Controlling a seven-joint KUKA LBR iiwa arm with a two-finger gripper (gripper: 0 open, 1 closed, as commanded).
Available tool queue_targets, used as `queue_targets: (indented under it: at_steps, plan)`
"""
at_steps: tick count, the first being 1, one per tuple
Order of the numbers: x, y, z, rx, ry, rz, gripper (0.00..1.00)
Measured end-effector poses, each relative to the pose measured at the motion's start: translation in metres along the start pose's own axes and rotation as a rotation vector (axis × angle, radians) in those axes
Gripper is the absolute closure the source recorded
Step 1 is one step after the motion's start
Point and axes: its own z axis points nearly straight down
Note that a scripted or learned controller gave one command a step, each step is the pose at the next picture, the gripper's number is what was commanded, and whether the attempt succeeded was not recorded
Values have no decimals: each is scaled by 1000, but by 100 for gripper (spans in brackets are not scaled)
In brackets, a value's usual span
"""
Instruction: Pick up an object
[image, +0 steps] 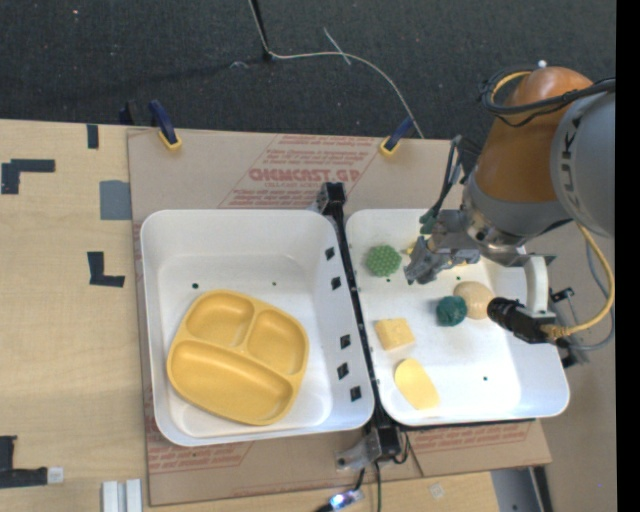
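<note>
The right bin (520, 400) holds a green bumpy ball (382, 261), a teal object (450, 311), a beige egg-shaped object (475, 296), a pale yellow block (394, 333) and a yellow oval piece (415, 384). My gripper (424, 263) hangs over the back of this bin, just right of the green ball and above the teal object. It looks apart from all of them, and I see nothing held in it.
A yellow divided plate (237, 355) lies in the left bin (160, 250). The black divider (345, 300) between the bins runs just left of the green ball. Cables and a black fitting (520, 318) hang off the wrist over the right bin's right side.
</note>
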Motion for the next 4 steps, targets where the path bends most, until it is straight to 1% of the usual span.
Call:
queue_targets:
  at_steps: [1,2,3,4]
  plan:
    - [49,18,16,0,-1,1,100]
    - [99,36,8,-3,0,0,100]
    - [158,54,10,-3,0,0,100]
    - [155,54,10,-1,-1,4,0]
